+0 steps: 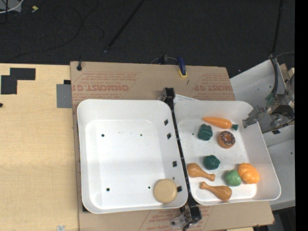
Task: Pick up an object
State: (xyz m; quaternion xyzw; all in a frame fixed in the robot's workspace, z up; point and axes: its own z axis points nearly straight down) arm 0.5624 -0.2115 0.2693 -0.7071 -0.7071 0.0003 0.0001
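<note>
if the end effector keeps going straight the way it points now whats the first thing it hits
The end effector points left into the right bin, so it would likely meet the carrot first, though its height above the bin is unclear.

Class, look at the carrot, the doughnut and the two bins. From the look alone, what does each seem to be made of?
The carrot looks like moulded toy plastic: uniform orange, smooth, with a green stub. The doughnut also looks like plastic or rubber; its brown top is speckled, though too small to tell more. The left bin and right bin look like thin formed white plastic, slightly glossy, with rounded corners.
</note>
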